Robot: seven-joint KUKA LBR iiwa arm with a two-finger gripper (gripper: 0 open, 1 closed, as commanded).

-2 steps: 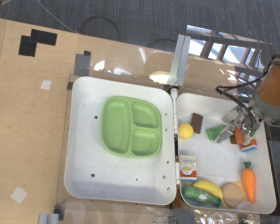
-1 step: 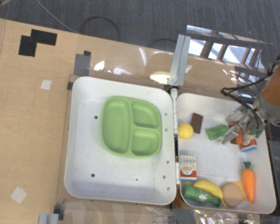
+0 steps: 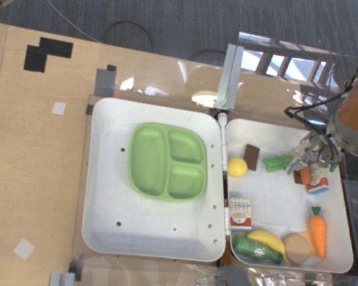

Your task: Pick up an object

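Toys are crowding the near end of the right bin [image 3: 341, 258]: a green bottle [image 3: 257, 252] is lying along the front wall with a banana [image 3: 266, 239] resting against it, a round tan piece [image 3: 296, 247] is sitting just beside them, and a carrot [image 3: 317, 234] is pointing toward the far side. A small carton [image 3: 240, 213] is standing just behind the banana, close to the divider. Farther back, a lemon [image 3: 237, 167] is sitting by the divider with a brown block [image 3: 251, 157] just beyond it. A green plate [image 3: 167, 162] with three sections is lying in the left bin [image 3: 98, 227]. At the far right, the gripper [image 3: 313, 161] is reaching down over a green vegetable [image 3: 277, 163] and a red, white and blue box [image 3: 317, 183]; how far it is parted, and whether it is gripping anything, cannot be told from the clutter there.
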